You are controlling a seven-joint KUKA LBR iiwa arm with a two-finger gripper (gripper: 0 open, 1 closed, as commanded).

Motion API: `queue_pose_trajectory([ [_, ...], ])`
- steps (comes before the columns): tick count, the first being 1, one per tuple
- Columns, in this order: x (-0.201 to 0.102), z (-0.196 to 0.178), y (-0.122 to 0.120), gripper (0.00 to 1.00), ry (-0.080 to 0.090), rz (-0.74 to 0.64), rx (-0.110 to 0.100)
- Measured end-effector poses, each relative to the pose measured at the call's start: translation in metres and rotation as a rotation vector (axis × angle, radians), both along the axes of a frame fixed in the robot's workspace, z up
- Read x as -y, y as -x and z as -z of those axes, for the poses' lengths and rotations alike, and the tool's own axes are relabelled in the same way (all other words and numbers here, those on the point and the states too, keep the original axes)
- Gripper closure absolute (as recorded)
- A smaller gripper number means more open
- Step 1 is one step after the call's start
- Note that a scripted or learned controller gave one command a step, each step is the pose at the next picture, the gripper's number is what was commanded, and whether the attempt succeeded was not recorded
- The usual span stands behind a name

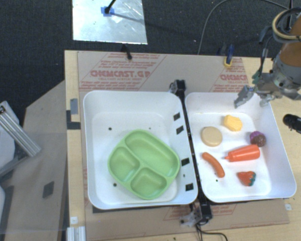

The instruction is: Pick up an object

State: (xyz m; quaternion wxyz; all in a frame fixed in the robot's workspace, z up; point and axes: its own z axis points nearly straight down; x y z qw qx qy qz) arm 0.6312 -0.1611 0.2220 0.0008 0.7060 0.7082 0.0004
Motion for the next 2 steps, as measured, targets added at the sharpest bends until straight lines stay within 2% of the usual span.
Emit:
queue_pose_trajectory([
  [1, 0.000, -0.012, -0.001, 1.00, 0.001, -0.004, 0.005],
  [2, 0.013, -0.046, 0.145, 1.00, -0.001, 0.009, -0.004],
])
